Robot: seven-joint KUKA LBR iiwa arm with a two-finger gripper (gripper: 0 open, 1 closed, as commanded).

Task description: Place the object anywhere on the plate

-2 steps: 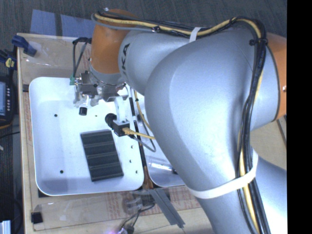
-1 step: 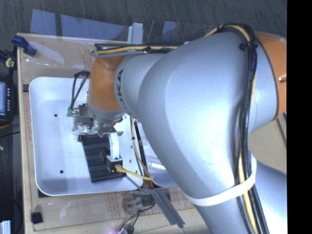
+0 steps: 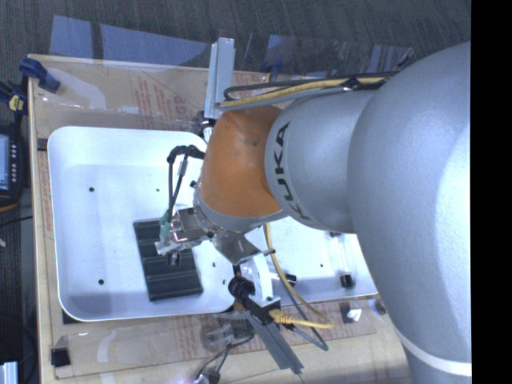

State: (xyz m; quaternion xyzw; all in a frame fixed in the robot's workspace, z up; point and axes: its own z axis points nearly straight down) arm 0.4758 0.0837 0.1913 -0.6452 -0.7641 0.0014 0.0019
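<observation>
A black ribbed rectangular plate (image 3: 168, 262) lies flat in the left white bin (image 3: 88, 222), near its front right corner. My gripper (image 3: 173, 245) hangs low over the plate's upper half, close to its surface. A small green bit (image 3: 166, 230) shows at the gripper's tip, right above the plate's far edge; I cannot tell whether it is a held object or part of the tool. The grey arm with its orange band (image 3: 240, 166) reaches in from the right and hides the bin's right side.
The right white bin (image 3: 320, 266) is mostly covered by the arm; a small dark item (image 3: 346, 279) sits near its front edge. The left bin's raised rim (image 3: 53, 214) encloses the plate. Loose cables (image 3: 296, 322) hang over the bench front.
</observation>
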